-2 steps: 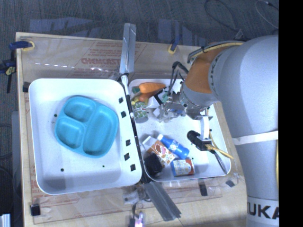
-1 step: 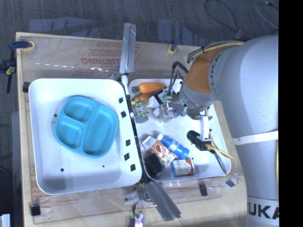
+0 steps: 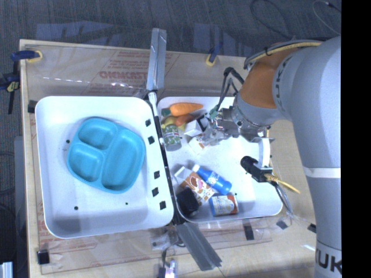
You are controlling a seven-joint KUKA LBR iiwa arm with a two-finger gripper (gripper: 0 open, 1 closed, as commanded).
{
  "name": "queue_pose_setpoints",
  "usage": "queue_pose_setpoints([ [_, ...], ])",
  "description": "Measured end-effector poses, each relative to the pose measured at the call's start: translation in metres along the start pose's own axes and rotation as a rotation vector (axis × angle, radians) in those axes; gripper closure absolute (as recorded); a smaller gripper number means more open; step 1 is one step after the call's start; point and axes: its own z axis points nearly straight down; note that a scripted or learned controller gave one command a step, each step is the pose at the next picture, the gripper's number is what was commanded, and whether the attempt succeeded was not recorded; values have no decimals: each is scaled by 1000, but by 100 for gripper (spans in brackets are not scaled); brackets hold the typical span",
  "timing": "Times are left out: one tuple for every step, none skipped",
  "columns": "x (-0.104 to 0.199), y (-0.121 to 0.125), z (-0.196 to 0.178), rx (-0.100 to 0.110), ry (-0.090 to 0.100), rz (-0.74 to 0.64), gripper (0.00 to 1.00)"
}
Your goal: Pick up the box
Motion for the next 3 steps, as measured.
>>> queue_pose_setpoints([
  [33, 12, 42, -19, 0, 52, 0],
  [27, -72, 64, 4, 0, 111, 0],
  [31, -21, 64, 4, 0, 143, 0],
])
